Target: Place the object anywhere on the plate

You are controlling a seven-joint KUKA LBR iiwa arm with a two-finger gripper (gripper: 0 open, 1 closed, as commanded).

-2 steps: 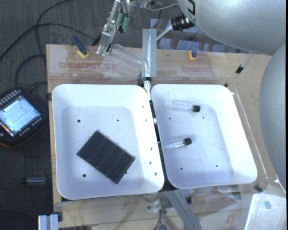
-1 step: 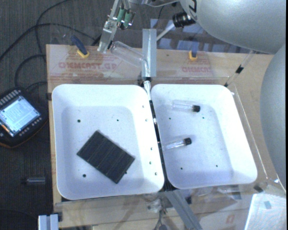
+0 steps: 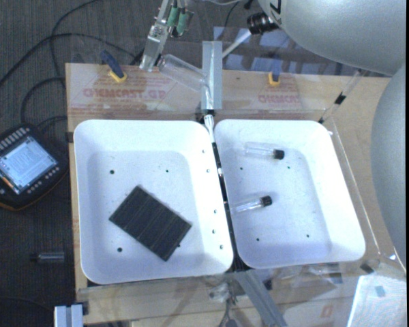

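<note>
Poised above the far edge of the bench, beyond the left bin: gripper, clenched or released impossible to tell, with a clear tube-like piece slanting away just beside its tip. Lying in the right bin, well apart from each other: two clear black-capped vials, one nearer the far wall, one near the middle. Resting flat and askew on the floor of the left bin: dark ribbed rectangular plate, nothing on it.

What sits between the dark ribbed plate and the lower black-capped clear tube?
In the camera view, bare white bin floor, then the two bins' adjoining rims, separate the dark ribbed plate from the lower black-capped clear tube.
</note>
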